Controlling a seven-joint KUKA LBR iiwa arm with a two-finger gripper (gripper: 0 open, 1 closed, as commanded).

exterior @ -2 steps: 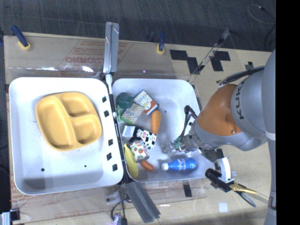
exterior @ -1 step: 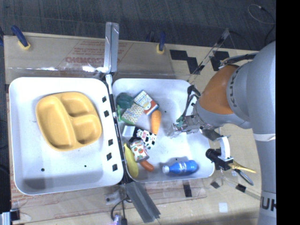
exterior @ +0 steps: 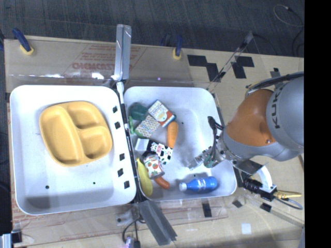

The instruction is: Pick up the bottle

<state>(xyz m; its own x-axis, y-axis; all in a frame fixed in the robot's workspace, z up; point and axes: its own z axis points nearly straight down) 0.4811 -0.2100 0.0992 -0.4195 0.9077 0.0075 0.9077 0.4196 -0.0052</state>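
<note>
- Camera view: the counter [exterior: 289,76] carries two white bins; the left bin [exterior: 26,154] holds a yellow tray [exterior: 76,132], the right bin [exterior: 199,99] holds the clutter.
- The arm [exterior: 269,123] reaches in over the right bin's right edge.
- The bottle [exterior: 199,184], blue with a white cap, lies on its side near the right bin's front edge, toward its front right corner.
- A carrot [exterior: 172,134], a banana [exterior: 144,178] and small boxes [exterior: 155,119] lie toward the bin's left edge, apart from the bottle.
- The tool [exterior: 202,160] hovers just behind the bottle; I cannot tell whether it is apart or together.
- Judged step: approach, bottle not grasped. Next calls for shifting toward the front edge, straddling the bottle's body, then descending.
</note>
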